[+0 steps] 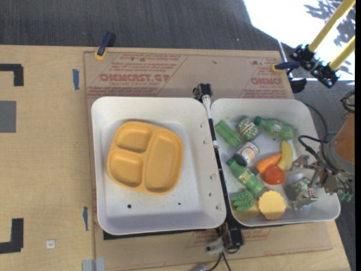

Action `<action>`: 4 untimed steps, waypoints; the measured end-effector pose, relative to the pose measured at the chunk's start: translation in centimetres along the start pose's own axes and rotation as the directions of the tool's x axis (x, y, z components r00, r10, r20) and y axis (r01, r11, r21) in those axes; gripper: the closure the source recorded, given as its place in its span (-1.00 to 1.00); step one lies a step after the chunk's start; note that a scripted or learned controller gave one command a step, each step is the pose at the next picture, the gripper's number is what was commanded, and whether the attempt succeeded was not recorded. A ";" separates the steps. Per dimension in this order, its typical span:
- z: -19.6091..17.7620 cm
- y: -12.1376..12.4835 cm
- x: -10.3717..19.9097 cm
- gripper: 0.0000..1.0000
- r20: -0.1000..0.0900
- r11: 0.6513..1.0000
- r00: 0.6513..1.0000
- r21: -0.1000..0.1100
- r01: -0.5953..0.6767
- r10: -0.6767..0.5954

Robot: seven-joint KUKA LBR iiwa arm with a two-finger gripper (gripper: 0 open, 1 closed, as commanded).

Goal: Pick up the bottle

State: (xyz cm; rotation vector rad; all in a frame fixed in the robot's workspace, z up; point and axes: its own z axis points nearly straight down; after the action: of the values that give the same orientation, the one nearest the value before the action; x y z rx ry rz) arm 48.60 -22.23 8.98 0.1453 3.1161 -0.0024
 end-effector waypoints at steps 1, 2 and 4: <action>-10.6 0.1 -3.0 -1.00 -0.016 0.984 0.984 -0.004 0.176 -0.176; -2.4 5.5 -0.4 -1.00 -0.019 0.960 0.960 -0.009 0.280 -0.280; -11.8 0.1 -3.1 1.00 -0.015 0.931 0.931 -0.006 0.364 -0.364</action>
State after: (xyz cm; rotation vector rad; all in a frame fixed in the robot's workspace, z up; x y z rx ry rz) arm 51.43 -22.39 20.86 -0.4363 3.1056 -0.0022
